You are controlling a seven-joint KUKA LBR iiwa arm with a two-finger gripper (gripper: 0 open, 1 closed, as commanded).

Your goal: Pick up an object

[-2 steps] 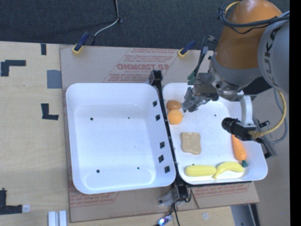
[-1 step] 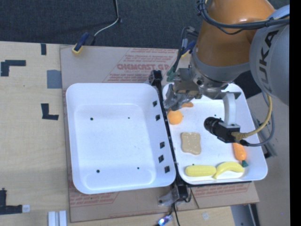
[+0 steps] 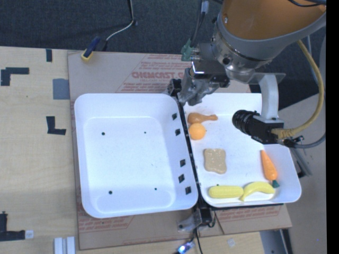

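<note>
Left bin [image 3: 127, 157] on worktop [image 3: 32, 142]. Gripper [image 3: 192, 95] over far left corner of right bin [image 3: 288, 192]; grip state: can't tell. Just beside it: drumstick [image 3: 201, 118], orange [image 3: 197, 132]. Then bread [image 3: 215, 161], corn [image 3: 225, 192], banana [image 3: 258, 190], carrot [image 3: 268, 165].

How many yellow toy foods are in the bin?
2. A yellow plastic corn cob lies along the right bin's near edge, and a yellow plastic banana lies right beside it. The arm may hide more.
</note>
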